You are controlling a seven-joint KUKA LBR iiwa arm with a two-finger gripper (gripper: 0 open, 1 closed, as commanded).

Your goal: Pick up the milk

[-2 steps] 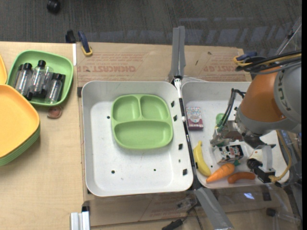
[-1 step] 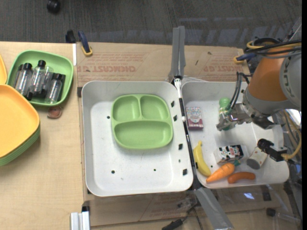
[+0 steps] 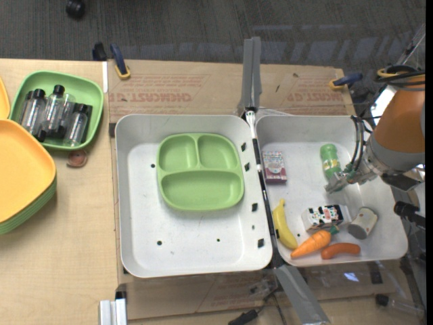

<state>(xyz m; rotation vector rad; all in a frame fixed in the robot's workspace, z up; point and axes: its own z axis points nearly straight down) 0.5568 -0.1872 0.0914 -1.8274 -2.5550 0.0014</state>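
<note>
Far to the left on the bench, a stack of orange plates (image 3: 24, 175) sits beside a small green tray (image 3: 91, 103) holding several dark-capped clear bottles (image 3: 54, 114). Next comes the left white bin (image 3: 135, 249), with a green divided plate (image 3: 200, 171) lying flat in its upper middle.

Across the centre divider, the right white bin (image 3: 304, 124) holds the clutter. A small pinkish carton (image 3: 275, 167) lies near its left wall. Below that, a banana (image 3: 285, 226) curves along the wall, and a carrot (image 3: 311, 243) lies slantwise touching its lower end, with a red-orange pepper (image 3: 340, 250) just to the carrot's right. The milk (image 3: 324, 215), a small black-and-white carton, lies on its side just above the carrot. A grey cylinder (image 3: 362, 223) rests near the right wall, tilted.

Higher up, a green bottle (image 3: 329, 161) lies lengthwise. The gripper (image 3: 344, 181) hangs just beside the bottle's lower end, above the milk and apart from it. Its fingers look slightly parted, and I see nothing between them. The grey arm with its orange band (image 3: 404, 124) reaches in from the right.
</note>
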